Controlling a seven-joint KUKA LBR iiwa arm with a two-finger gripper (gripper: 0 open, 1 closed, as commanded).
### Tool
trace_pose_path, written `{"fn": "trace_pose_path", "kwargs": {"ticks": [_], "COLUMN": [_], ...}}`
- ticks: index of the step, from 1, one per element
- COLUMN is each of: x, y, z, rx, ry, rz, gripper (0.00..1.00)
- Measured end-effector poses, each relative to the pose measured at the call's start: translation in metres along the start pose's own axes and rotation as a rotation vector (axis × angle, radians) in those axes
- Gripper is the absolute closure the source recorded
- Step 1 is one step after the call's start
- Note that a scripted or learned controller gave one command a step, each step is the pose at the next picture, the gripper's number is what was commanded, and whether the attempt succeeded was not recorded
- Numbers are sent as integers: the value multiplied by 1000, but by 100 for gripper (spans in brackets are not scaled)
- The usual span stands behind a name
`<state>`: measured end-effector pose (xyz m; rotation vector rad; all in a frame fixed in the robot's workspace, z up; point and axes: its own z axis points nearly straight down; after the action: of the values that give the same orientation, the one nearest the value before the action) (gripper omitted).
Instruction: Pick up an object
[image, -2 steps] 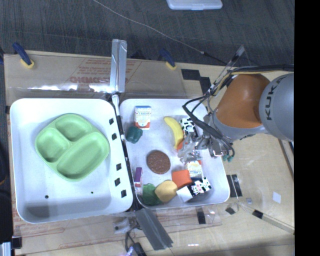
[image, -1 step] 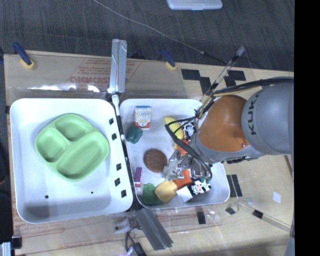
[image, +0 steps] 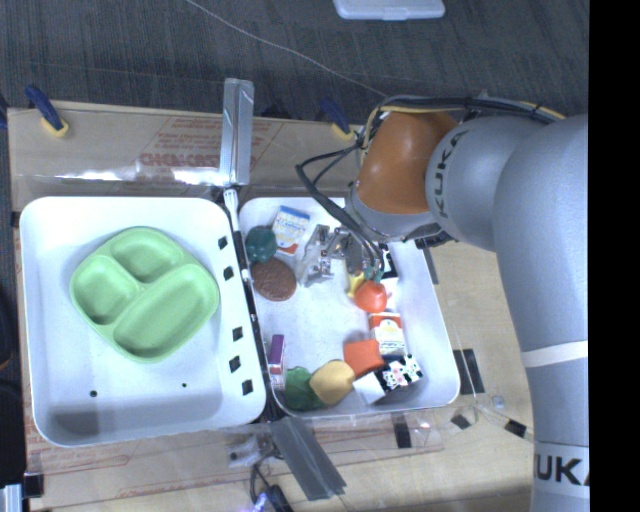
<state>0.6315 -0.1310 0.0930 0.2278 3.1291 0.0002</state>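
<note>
Objects for picking all lie in your right bin (image: 432, 330), so read the bench from the left. The left bin (image: 60, 400) carries a green divided plate (image: 145, 292) with three compartments, set toward its upper middle. A row of black clips runs down the seam where the two bins meet.

Crossing into the right bin, you meet a dark teal lump (image: 261, 242) near the top left wall, with a brown round disc (image: 274, 281) just below it and touching. Lower down along the same wall a small purple piece (image: 276, 352) stands beside a green object (image: 298, 386) in the bottom corner. A yellow rounded object (image: 333, 382) sits against that green one, and an orange block (image: 363, 354) rests just above right of it. A small white and blue packet (image: 291, 226) lies near the top wall.

The gripper (image: 330, 255) hangs over the upper middle of the bin, metal parts pointing down-left; you cannot tell from here how its jaws stand, and nothing is seen held. Just to its right lies a red-orange ball (image: 370, 296), then a small labelled carton (image: 388, 333), then a white black-spotted box (image: 401, 375) by the bottom right corner.
</note>
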Motion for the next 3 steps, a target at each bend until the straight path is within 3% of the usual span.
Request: {"fn": "trace_pose_path", "kwargs": {"ticks": [1, 2, 3], "x": [14, 58, -23], "y": [-83, -75, -36], "z": [0, 0, 0], "rx": [1, 0, 0], "ry": [2, 3, 0], "rz": [47, 221, 121], "gripper": [0, 0, 0]}}
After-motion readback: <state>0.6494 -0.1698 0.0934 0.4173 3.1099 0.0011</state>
